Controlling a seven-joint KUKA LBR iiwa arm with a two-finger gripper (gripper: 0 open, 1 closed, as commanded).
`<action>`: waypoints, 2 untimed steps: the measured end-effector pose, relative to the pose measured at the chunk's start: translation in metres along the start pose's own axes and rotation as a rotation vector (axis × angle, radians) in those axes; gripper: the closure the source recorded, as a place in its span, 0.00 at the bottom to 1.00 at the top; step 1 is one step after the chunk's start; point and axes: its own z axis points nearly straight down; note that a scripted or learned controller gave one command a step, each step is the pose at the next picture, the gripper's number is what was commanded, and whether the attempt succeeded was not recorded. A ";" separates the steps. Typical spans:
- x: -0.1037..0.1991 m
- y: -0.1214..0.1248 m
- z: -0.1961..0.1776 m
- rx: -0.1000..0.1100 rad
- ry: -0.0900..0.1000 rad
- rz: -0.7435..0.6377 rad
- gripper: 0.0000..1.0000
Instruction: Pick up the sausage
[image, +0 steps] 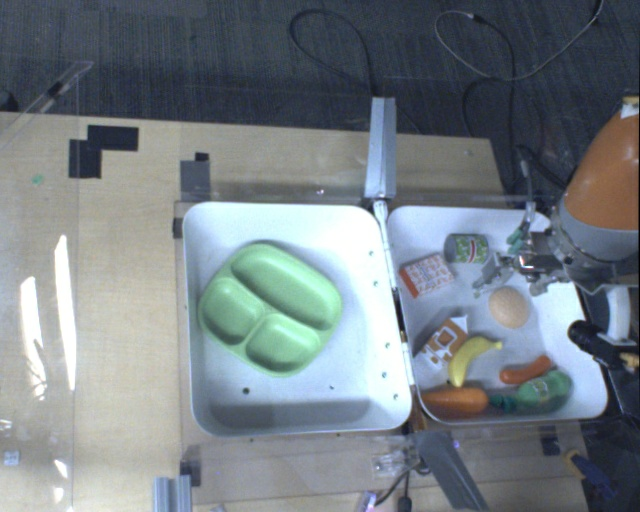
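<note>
The sausage (455, 401), a short orange-brown roll, lies in the front left corner of the right bin (402, 235), against the front wall. My gripper (518, 272) hangs over the back right part of that bin, just behind a round beige bun (509, 308). It is open with nothing between its fingers. The sausage sits well to the front and left of it, past the banana.
The right bin also holds a green can (466, 248), a red and white card (426, 274), a small box (442, 340), a yellow banana (471, 355), a red-orange pepper-like piece (527, 370) and a green item (545, 390). The left bin (200, 400) holds a green divided plate (270, 308).
</note>
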 end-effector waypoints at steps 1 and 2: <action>-0.081 -0.038 0.048 -0.002 -0.001 -0.289 0.00; -0.084 -0.054 0.124 -0.010 -0.004 -0.514 0.00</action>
